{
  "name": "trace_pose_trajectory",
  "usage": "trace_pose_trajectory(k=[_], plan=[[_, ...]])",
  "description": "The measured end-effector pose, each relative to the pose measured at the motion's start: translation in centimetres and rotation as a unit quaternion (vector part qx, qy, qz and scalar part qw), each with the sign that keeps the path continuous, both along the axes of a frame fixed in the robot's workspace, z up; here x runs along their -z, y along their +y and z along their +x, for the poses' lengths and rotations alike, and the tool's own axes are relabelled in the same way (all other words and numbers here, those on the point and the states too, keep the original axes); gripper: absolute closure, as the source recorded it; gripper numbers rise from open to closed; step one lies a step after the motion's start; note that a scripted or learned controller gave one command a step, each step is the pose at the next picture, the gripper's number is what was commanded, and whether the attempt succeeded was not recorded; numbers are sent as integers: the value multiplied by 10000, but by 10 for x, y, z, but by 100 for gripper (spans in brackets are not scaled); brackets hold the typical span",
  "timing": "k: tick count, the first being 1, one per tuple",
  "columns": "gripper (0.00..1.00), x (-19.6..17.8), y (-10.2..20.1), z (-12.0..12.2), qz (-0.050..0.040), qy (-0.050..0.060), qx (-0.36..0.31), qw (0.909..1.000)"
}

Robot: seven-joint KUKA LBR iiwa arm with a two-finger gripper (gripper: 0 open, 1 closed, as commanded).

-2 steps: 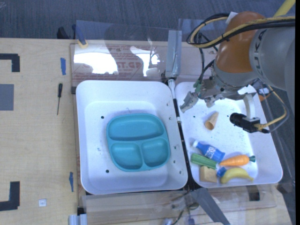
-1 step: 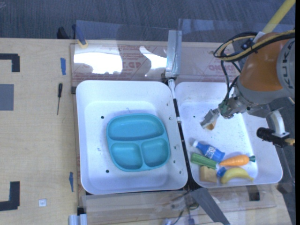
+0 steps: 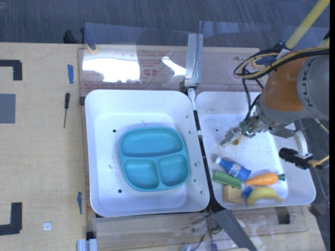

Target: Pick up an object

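My gripper [image 3: 231, 137] hangs low over the right bin [image 3: 209, 118], in its middle part, with nothing visibly held. Below it, at the bin's front, several toy items lie close together: a blue bottle [image 3: 234, 168], a green vegetable [image 3: 226, 178], an orange carrot [image 3: 261, 179], a yellow banana [image 3: 264, 194] and a tan block [image 3: 230, 193]. The gripper stands a short way above and behind the blue bottle, apart from the pile.
A light-blue divided plate [image 3: 153, 157] lies in the left bin [image 3: 99, 114]. A metal divider [image 3: 193, 61] rises behind the seam between the bins. Cables [image 3: 261, 59] and a black fitting [image 3: 293, 157] hang by the arm at the right.
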State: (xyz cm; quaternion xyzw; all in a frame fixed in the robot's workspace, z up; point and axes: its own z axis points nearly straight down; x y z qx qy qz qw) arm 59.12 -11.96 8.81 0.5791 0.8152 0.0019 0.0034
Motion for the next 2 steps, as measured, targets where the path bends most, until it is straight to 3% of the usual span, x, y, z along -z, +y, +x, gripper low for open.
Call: trace_pose_trajectory(k=[1,2], plan=[[100,-12,0,2,-4,-33,9,10000],[100,-100,81,10,21,0,669,9978]])
